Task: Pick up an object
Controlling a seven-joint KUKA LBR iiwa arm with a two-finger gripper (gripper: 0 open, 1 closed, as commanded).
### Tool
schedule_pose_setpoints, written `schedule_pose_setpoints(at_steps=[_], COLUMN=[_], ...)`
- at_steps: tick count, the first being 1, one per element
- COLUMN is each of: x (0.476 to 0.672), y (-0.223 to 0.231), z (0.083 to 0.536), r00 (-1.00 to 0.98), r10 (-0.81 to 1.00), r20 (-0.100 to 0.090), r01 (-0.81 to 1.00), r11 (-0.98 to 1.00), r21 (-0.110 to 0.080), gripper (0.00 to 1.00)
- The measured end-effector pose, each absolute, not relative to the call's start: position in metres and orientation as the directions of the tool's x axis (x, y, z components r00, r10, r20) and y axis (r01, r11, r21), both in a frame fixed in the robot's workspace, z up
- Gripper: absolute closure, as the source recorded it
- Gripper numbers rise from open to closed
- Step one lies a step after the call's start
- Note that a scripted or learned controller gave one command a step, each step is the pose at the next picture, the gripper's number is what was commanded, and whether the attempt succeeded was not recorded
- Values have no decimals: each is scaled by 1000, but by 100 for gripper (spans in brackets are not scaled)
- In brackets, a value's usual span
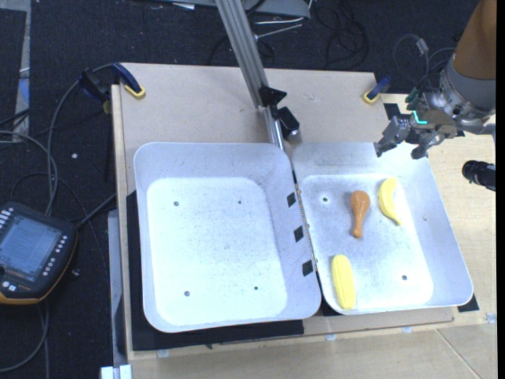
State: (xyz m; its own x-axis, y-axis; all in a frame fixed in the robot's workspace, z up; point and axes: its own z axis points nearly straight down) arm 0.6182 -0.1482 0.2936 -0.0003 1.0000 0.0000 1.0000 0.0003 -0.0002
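Banana (388, 200) lies just below the open, empty gripper (402, 146).

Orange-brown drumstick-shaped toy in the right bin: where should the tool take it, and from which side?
Grip the orange-brown drumstick-shaped toy across its narrow lower shaft, coming straight down from above. It lies flat, running near-to-far, so fingers probably close best from left and right; the yellow banana-shaped toy crowds the bulbous top.

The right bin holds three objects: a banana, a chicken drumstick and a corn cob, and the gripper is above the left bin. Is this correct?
Not quite. The camera view shows the gripper over the far edge of the right bin, not the left one. The banana, drumstick and corn cob do lie in the right bin.
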Motion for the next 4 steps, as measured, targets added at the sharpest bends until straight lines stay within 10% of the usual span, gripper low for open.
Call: schedule_pose_setpoints(at_steps=[4], x=[603], y=[-170], z=[143], r00=[1], r10=[1000], r20=[1], r01=[1000], r11=[-1], r21=[-5], gripper=[0])
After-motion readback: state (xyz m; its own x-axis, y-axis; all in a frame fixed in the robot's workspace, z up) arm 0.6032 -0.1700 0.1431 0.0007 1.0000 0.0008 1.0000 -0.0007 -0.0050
